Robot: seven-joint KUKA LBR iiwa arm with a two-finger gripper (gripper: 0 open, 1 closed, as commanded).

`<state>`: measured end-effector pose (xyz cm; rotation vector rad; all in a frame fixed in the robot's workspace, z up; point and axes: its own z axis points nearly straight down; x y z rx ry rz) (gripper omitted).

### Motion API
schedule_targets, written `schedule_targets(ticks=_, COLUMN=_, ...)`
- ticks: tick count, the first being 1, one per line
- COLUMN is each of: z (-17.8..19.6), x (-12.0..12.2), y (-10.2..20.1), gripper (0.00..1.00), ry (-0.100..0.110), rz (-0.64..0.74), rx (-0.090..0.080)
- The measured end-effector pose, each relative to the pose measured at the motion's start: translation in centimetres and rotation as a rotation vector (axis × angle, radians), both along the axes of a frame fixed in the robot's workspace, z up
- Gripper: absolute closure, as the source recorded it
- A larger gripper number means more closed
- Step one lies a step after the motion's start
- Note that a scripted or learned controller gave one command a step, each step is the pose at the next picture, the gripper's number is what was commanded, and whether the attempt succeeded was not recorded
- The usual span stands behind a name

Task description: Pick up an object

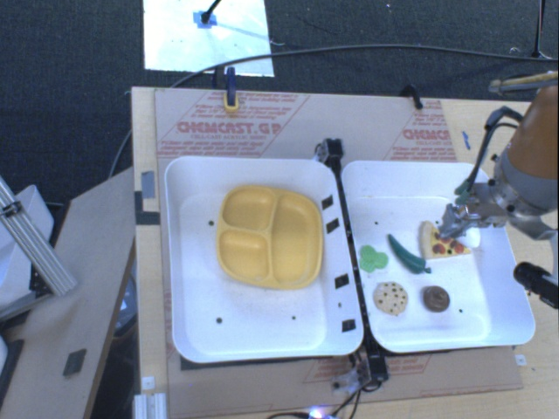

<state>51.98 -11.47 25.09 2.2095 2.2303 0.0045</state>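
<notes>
The worktop (144,234) carries a clear sheet printed with red lettering (288,120), and on that sit two shallow white bins side by side, the left bin (188,321) touching the right bin (498,321) along a shared edge.

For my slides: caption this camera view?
Gripper poised over pizza slice in right bin; yellow tray in left bin.

A yellow divided plate (269,236) lies in the left white bin (188,321); what looks like clear sheeting (306,125) lies beneath.
</notes>
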Motion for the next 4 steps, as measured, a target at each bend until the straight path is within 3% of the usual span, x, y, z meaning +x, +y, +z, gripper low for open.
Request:
schedule_targets(ticks=2, z=-0.5, x=-1.1, y=10.5, gripper=1.0, ry=0.002, rz=0.001, rx=0.001)
schedule_targets(ticks=4, z=-1.8, x=0.3, y=20.4, gripper=1.0, ry=0.002, rz=0.0, rx=0.002)
